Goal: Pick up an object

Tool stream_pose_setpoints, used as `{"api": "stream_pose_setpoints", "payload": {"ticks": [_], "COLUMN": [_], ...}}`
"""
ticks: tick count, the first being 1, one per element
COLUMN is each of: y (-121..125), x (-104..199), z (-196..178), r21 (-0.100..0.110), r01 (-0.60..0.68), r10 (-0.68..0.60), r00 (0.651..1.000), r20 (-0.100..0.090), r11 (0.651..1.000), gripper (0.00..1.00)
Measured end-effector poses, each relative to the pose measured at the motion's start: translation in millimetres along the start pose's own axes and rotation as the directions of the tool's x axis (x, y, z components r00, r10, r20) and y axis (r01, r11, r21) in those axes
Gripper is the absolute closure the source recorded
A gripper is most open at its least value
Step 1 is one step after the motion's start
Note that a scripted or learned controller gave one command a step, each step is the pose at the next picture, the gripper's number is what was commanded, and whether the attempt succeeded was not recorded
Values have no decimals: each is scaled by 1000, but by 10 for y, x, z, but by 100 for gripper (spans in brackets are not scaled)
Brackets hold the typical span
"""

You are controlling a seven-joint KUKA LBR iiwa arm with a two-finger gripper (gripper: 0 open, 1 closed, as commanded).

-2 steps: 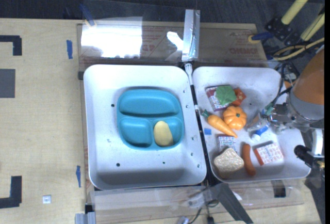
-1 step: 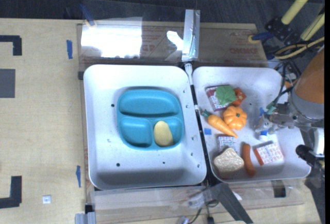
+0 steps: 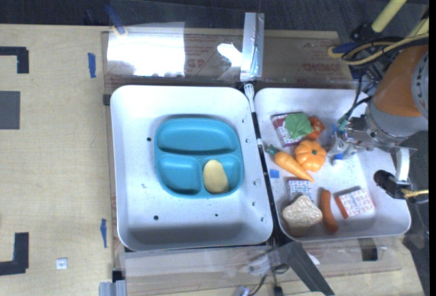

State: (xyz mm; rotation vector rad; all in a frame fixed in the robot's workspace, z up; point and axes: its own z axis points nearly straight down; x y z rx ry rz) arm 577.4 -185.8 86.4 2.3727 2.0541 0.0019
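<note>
The right bin [image 3: 388, 219] holds several toy foods: an orange pumpkin [image 3: 310, 155], a carrot [image 3: 291, 165], a green-and-red packet [image 3: 294, 126], a bread roll [image 3: 302, 213], a red sausage [image 3: 328, 210] and a small printed box [image 3: 354, 203]. My gripper [image 3: 339, 143] hangs low over this bin, just right of the pumpkin and apart from it. Nothing shows held in it. The arm's grey wrist and orange band [image 3: 402, 93] reach in from the right.
The left bin [image 3: 129, 151] bears a blue divided tray [image 3: 197, 155] with a pale yellow lemon [image 3: 215, 176] in its lower right compartment. A second small printed box [image 3: 298, 187] lies by the bread. A clear plastic panel [image 3: 177, 42] stands behind the bins.
</note>
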Motion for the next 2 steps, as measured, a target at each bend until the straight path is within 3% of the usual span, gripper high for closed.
{"api": "stream_pose_setpoints", "payload": {"ticks": [1,2], "y": [132,592], "x": [1060,1485], "z": [-1005,-922], "r21": [-1,23], "r01": [12,-46], "r10": [-12,46], "r00": [1000,999], "r20": [-4,1], "r11": [1000,999], "gripper": [100,100]}}
